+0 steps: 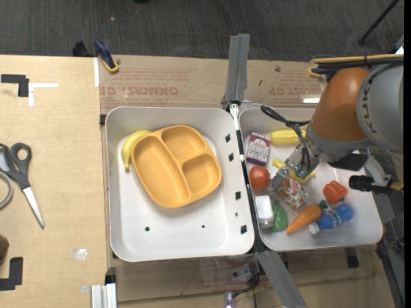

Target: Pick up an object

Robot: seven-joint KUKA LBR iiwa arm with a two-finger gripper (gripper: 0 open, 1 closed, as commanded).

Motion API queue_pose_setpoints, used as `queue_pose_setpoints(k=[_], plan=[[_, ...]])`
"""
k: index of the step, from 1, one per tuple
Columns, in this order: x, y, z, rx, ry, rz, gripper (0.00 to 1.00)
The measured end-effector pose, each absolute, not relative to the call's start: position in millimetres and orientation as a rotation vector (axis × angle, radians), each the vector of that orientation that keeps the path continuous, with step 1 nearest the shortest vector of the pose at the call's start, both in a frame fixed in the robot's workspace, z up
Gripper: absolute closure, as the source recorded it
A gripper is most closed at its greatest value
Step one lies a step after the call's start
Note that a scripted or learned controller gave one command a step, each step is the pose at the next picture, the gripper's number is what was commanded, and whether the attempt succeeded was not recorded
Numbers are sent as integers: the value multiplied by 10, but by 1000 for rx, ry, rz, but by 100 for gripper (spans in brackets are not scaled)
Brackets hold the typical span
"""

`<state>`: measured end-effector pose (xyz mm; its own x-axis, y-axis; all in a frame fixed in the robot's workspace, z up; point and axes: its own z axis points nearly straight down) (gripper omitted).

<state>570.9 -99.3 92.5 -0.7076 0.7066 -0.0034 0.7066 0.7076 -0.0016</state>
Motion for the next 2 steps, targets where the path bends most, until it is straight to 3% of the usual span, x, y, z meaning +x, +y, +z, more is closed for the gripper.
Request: queue_pose_setpoints(k=[2], plan=[[4779,-1101,921,1725,2623,-2,0]])
